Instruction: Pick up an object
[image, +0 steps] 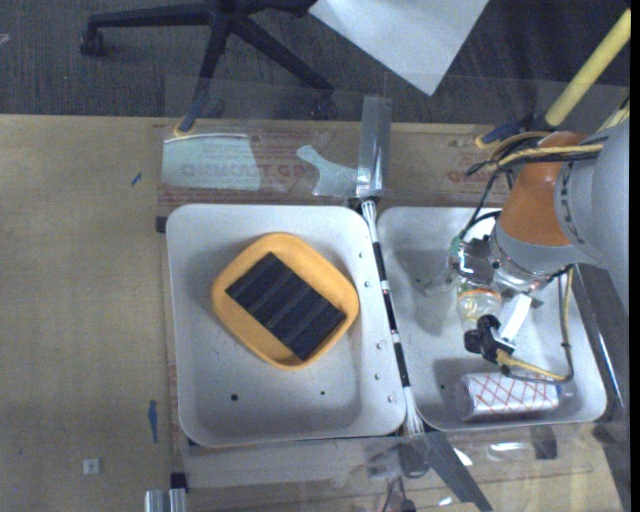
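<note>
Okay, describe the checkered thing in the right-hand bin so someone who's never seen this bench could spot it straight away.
Start with the two white bins side by side and take the right bin, the one the arm reaches into. Look along its near edge, below the gripper: a cylinder lies there on its side. Its white wrap crossed with a red lattice sets it apart from the big orange, dark-centred object in the left bin.

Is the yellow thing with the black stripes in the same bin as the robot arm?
No, the yellow thing lies in the left bin; the arm reaches into the right bin.
</note>
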